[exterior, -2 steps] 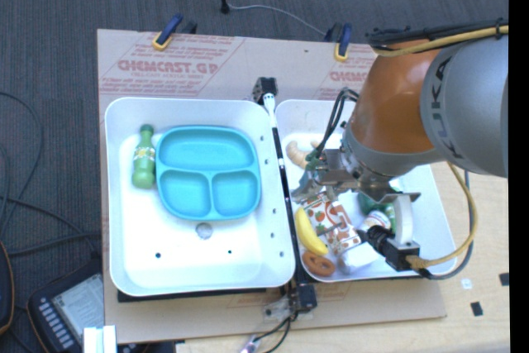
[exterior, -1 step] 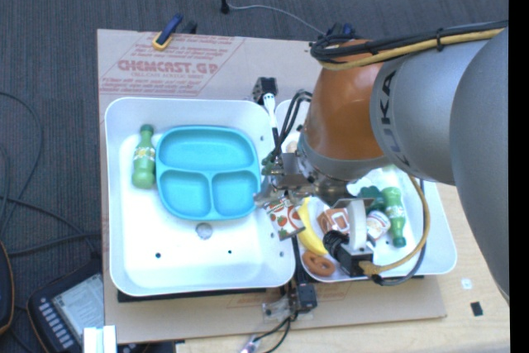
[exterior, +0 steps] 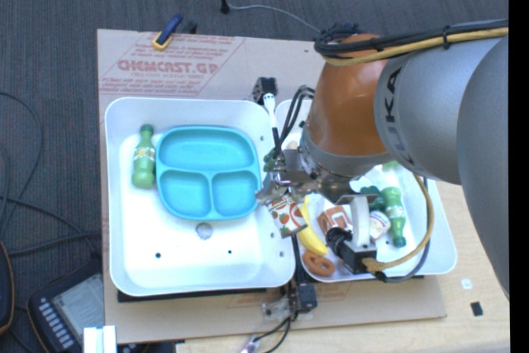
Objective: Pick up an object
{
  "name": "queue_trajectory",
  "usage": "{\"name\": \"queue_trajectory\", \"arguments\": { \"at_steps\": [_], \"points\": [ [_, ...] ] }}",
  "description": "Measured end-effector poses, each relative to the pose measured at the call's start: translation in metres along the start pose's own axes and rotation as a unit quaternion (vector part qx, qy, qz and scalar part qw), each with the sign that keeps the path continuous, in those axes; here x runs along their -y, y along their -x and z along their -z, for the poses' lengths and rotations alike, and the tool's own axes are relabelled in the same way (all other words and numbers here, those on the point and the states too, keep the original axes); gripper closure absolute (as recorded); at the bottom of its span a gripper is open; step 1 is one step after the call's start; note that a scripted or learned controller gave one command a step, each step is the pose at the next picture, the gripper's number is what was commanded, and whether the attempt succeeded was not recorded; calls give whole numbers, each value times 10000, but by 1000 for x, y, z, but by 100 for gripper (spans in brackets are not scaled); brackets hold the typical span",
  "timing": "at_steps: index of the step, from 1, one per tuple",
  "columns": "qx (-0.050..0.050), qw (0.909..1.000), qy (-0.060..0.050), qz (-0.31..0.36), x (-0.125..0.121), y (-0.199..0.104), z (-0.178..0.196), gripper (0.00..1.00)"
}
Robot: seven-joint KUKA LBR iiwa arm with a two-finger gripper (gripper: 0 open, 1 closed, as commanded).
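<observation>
My gripper [exterior: 279, 184] hangs low over the rim between the two bins, under the orange wrist band. Just below it lies a small white carton with red fruit printed on it [exterior: 286, 216], and a yellow banana [exterior: 312, 237] lies beside that in the right bin [exterior: 442, 256]. A brown ring-shaped piece [exterior: 321, 265] sits at that bin's near edge. A green bottle [exterior: 393, 216] and a red and white packet [exterior: 335, 219] lie further right, partly under the arm. The arm hides much of the right bin.
The left bin [exterior: 132, 260] holds a blue three-part tray [exterior: 208, 172], a green bottle [exterior: 145, 157] at its left wall and a small clear round piece [exterior: 203, 231]. A blue and yellow marker [exterior: 168, 30] lies on the cardboard behind the bins.
</observation>
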State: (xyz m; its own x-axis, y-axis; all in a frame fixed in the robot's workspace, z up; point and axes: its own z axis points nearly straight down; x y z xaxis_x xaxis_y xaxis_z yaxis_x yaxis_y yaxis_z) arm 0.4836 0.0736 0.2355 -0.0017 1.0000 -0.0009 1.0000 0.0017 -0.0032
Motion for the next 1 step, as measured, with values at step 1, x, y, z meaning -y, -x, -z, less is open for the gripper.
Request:
{"name": "queue_trajectory", "arguments": {
  "at_steps": [1],
  "points": [
    [1,10000,-5,5,0,0,9,100]
  ]
}}
